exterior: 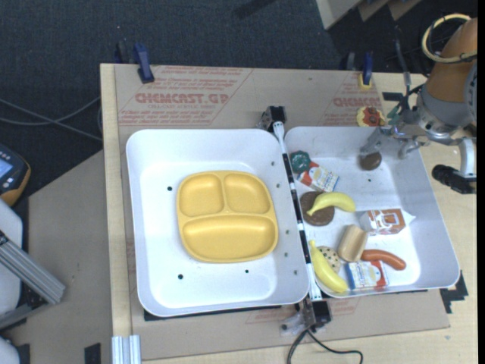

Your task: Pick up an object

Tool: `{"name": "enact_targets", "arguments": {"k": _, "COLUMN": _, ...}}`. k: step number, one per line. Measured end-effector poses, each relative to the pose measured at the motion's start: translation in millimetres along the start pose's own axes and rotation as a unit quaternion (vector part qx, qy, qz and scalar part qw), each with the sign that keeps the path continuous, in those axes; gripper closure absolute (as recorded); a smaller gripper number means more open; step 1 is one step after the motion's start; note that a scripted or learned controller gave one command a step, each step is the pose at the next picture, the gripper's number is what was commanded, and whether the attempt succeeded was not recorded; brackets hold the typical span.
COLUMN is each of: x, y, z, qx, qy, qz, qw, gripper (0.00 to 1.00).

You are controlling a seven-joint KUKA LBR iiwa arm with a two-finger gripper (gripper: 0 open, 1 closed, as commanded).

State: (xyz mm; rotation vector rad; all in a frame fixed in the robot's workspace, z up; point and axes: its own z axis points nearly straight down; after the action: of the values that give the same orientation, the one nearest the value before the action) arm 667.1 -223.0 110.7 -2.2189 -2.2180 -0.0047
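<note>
Grey two-finger gripper [377, 144] is hanging over the far right part of the right shallow white bin [424, 203]; arm is running off the frame edge. Small round brown disc [370, 160] is sitting right below the fingertips; contact is too blurred to judge, and I cannot tell the grip state. Nearer me, left of the gripper, a small yellow banana [331, 202] is partly hiding a dark brown cookie [316, 214]. Further left, a yellow compartment plate [226, 216] is resting in the left white bin [151, 173].
</note>
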Motion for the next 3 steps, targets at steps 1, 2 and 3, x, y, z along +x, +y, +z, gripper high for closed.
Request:
{"name": "enact_targets", "arguments": {"k": 1, "x": 1, "y": 1, "z": -11, "qx": -0.003, "qy": -0.003, "qz": -0.002, "qw": 1.0000, "gripper": 1.00}}
{"name": "enact_targets", "arguments": {"k": 2, "x": 1, "y": 1, "z": -10, "qx": -0.002, "qy": -0.003, "qz": -0.002, "qw": 1.0000, "gripper": 0.00}}
{"name": "enact_targets", "arguments": {"k": 3, "x": 25, "y": -1, "z": 25, "qx": 0.002, "qy": -0.002, "qz": -0.001, "qw": 1.0000, "gripper": 0.00}}
